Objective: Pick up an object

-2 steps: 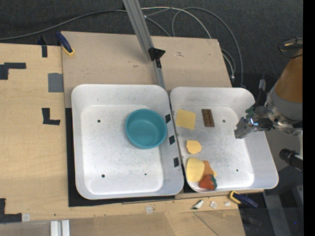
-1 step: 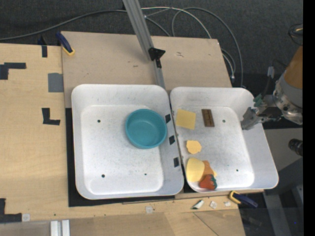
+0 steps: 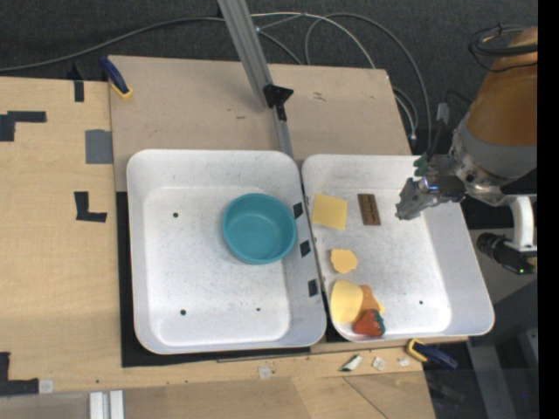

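**Hovering over the right bin**

Reaching in from the right of the camera view, the grey arm (image 3: 502, 138) with its orange band holds the hand (image 3: 410, 204) above the upper right part of the right bin (image 3: 454, 269). Whether the hand is apart or together cannot be told from this slant; nothing shows between its tips.

Just left of the hand, on the bin floor, lies a small brown block (image 3: 369, 209), and left of that a flat yellow square (image 3: 329, 211). Below them sits a small yellow-orange piece (image 3: 343, 260). Near the bin's lower left corner, a pale yellow round thing (image 3: 345, 300) touches an orange piece (image 3: 372, 300) and a red piece (image 3: 370, 324).

In the left bin (image 3: 166, 260), a teal bowl (image 3: 258, 227) stands upright toward its right side. Both bins rest on the wooden worktop (image 3: 52, 260).
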Available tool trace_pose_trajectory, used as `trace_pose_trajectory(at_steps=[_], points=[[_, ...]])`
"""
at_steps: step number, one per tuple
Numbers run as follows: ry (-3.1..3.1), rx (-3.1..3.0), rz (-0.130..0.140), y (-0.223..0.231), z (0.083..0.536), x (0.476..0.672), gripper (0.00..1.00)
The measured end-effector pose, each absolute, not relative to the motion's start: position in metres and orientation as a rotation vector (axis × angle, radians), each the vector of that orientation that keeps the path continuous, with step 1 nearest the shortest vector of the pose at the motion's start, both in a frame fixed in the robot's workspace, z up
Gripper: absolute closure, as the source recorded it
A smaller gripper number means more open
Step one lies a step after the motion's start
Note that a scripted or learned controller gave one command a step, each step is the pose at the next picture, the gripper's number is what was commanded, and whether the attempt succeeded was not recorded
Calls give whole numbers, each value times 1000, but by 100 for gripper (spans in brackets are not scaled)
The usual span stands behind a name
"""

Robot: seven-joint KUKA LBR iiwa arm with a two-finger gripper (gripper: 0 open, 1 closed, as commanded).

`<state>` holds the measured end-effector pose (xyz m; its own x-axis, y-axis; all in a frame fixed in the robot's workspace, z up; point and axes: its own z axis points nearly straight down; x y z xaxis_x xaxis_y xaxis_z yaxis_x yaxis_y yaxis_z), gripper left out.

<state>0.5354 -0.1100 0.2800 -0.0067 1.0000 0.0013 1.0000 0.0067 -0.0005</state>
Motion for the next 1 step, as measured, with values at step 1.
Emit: trace_pose_trajectory(at_steps=[1], points=[[-2228, -2213, 0, -57, 279, 557, 100]])
